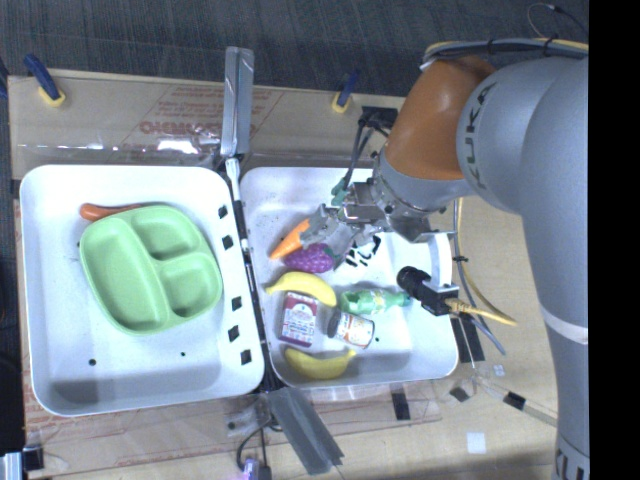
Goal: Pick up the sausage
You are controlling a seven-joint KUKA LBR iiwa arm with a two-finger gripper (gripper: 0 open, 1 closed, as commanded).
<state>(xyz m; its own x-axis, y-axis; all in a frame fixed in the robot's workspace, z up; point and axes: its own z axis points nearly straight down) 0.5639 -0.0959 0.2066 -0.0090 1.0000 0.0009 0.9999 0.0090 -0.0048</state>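
the end effector (335,226), grip state unclear, hangs over the right bin (425,353); it must cross to the sausage (100,210) at the left bin's (40,298) far edge.

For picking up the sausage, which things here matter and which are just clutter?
Job:
sausage, in the left bin behind the green tray
hand, over the right bin

Clutter:
green tray
carrot
grapes
two bananas
green bottle
red packet

Bulky grey arm (545,168), orange band (435,118), thin black cables near wrist.
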